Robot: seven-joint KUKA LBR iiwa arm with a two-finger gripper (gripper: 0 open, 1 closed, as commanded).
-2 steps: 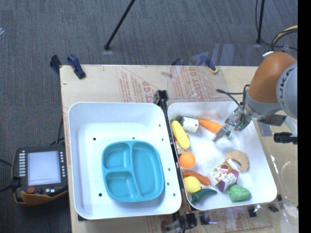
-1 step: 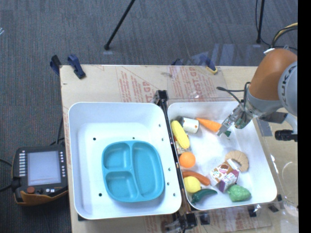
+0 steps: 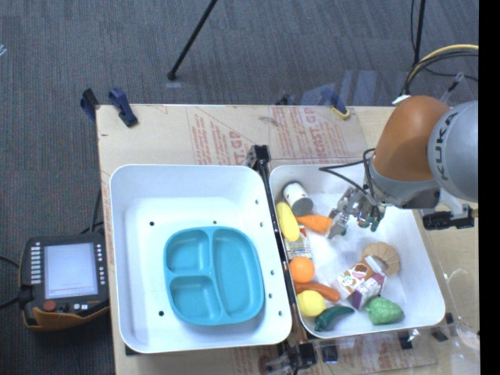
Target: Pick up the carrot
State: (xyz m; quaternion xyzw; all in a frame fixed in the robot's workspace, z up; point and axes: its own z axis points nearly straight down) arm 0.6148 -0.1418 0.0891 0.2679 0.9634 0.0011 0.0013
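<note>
my claw (image 3: pixel 349 217) hangs in the right white bin (image 3: pixel 422 244), empty, fingers seemingly parted. the small orange plastic carrot (image 3: pixel 316 224) lies just left of it (beside the yellow corn cob (image 3: pixel 287 220)), long axis running left-right toward me.

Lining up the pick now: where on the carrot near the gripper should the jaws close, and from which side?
Grip the carrot at mid-body, coming straight down. It lies flat and crosswise, its left end against the corn, so close the jaws across its narrow width. The gripper hovers near its right end.
</note>
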